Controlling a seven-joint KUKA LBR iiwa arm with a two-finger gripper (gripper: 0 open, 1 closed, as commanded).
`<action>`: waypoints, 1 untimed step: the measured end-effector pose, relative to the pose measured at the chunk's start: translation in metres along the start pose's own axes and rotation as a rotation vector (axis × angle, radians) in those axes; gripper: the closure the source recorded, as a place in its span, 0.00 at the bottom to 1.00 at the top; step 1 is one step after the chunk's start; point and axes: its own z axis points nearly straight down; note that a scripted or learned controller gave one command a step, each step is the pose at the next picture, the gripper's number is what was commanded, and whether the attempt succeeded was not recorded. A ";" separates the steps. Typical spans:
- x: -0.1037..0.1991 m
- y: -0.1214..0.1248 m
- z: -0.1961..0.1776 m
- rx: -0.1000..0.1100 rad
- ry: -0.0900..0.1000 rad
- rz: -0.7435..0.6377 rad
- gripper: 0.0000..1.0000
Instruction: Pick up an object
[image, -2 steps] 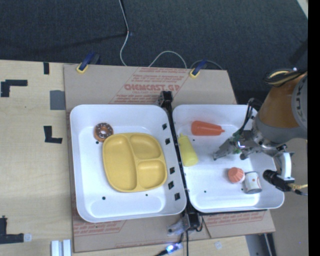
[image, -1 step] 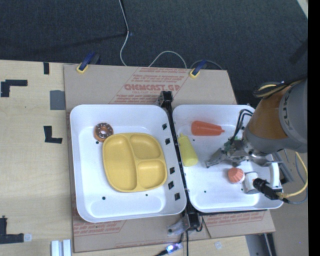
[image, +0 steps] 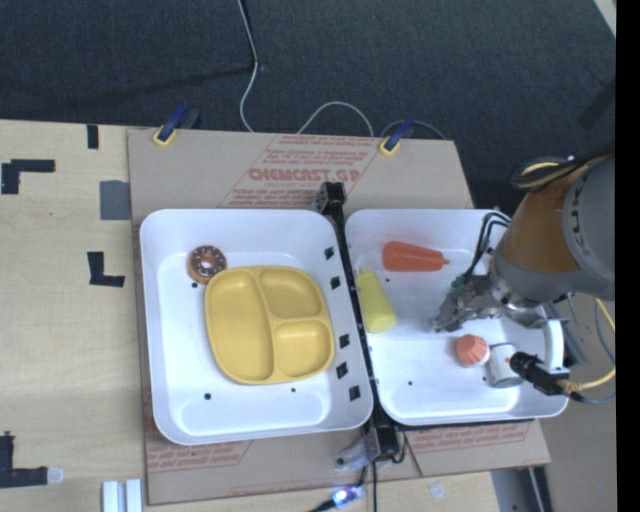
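The right bin (image: 420, 400) holds an orange carrot (image: 412, 257) near its back, a yellow banana-like piece (image: 376, 302) against its left wall, and a small round orange-red fruit (image: 471, 349) toward the front right. My gripper (image: 452, 312) hangs low over the right bin, just above and left of the round fruit and below the carrot. I see nothing between its dark fingers. The arm with its orange band (image: 540, 235) reaches in from the right.
The left bin (image: 160, 330) bears a yellow divided plate (image: 268, 322) and a small brown donut (image: 207, 262) behind it. A black divider (image: 345, 300) runs between the bins. A white part of the arm (image: 505, 365) sits by the round fruit.
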 end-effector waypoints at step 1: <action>-0.005 0.002 -0.062 -0.008 -0.002 0.001 1.00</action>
